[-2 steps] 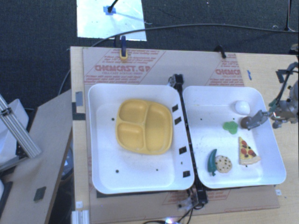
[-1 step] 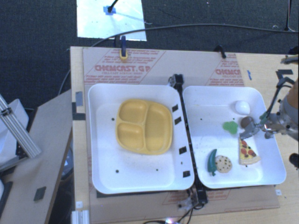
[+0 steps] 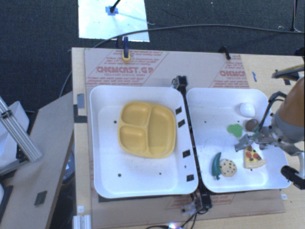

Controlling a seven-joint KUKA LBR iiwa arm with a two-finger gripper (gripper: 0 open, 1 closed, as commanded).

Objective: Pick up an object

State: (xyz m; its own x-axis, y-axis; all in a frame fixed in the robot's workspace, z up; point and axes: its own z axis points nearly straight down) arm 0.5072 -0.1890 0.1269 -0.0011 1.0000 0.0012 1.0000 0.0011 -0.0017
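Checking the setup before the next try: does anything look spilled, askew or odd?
Nothing stands out. The yellow plate lies flat in the left bin; the toy foods, such as the pizza slice, lie apart in the right bin.

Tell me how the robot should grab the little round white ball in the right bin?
The small round white ball sits near the far wall of the right white bin, apart from the other toys. Being round, it has no best side: probably come straight down from above and close the fingers across its widest middle. The gripper hangs nearer, by the pizza slice.
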